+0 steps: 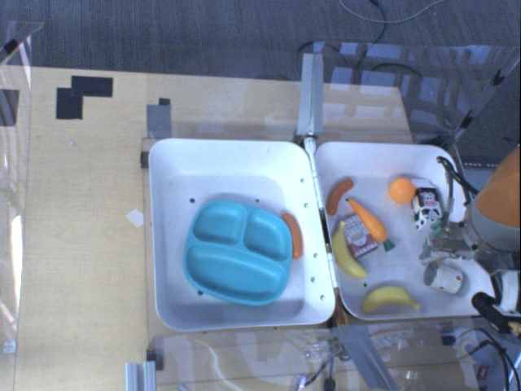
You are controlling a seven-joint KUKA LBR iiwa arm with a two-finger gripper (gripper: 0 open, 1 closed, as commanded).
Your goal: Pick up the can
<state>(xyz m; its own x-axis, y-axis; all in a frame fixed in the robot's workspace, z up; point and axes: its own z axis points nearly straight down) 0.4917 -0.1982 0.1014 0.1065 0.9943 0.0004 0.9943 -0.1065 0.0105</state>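
The can (445,278) is a short white cylinder lying on its side near the right wall of the right bin (370,160). My gripper (442,249) hangs directly over it, at the end of the grey arm with its orange band (498,192), which comes in from the right. The gripper's tip sits just above the can's upper edge, and I cannot tell whether it touches it.
The right bin also holds an orange (401,191), a black-and-white carton (426,204), a carrot (368,220), a sausage (339,195), a red packet (358,236) and two bananas (348,259) (389,300). In the left bin lie a blue divided plate (238,251) and another sausage (293,235).
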